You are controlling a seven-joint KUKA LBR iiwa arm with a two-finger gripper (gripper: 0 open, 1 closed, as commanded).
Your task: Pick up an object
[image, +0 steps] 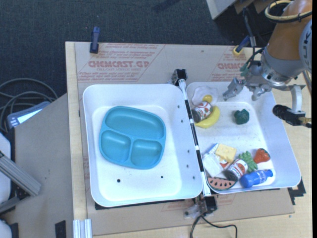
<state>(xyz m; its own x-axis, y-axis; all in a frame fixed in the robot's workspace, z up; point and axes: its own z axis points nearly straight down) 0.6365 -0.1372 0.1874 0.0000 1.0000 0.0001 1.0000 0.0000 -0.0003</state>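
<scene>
My gripper (245, 91) hangs over the far end of the right bin (283, 148), its two fingers spread apart with nothing between them. Just below it lies a dark green lump (241, 116). A yellow banana (210, 119) and a small round toy (202, 109) lie by the bin's left wall. At the near end sit a yellow cheese wedge (226, 153), a red can (237, 169), a strawberry (262, 155), a blue bottle (255, 178) and a watermelon slice (221, 183).
The left bin (94, 98) holds a blue divided tray (132, 137). A black clamp bar (190, 128) runs between the two bins. The arm's orange band (290, 31) rises at the top right. Cables lie on the floor at the left.
</scene>
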